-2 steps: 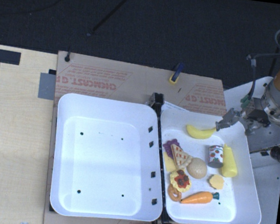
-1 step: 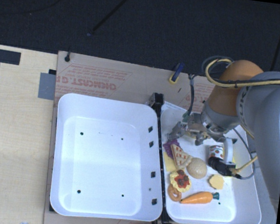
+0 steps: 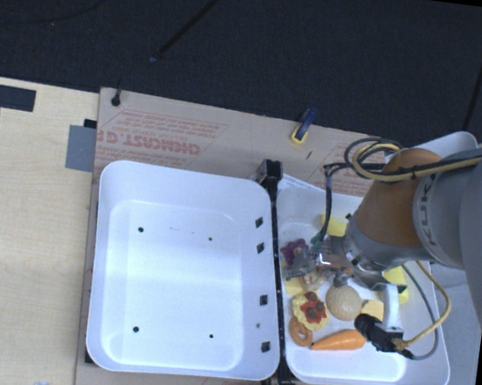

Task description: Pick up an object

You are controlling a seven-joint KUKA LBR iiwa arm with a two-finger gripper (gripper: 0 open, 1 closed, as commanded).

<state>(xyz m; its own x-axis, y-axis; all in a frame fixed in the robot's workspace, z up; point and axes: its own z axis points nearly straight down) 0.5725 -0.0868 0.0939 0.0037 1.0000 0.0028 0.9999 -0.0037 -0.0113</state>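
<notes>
From my seat, the left bin (image 3: 177, 267) sits bare beside its neighbour. Past the black divider (image 3: 271, 263), the right bin (image 3: 424, 377) holds the clutter — a dark purplish piece (image 3: 293, 250), a yellow-and-red toy (image 3: 310, 309), a beige ball (image 3: 343, 301), an orange carrot (image 3: 338, 340) along the near wall. The gripper (image 3: 324, 263) is down among them, just above the ball, and whether it is wide or closed I cannot tell. I judge this the reaching step, nothing visibly gripped. Next calls for closing on one piece — then lifting straight up.
</notes>
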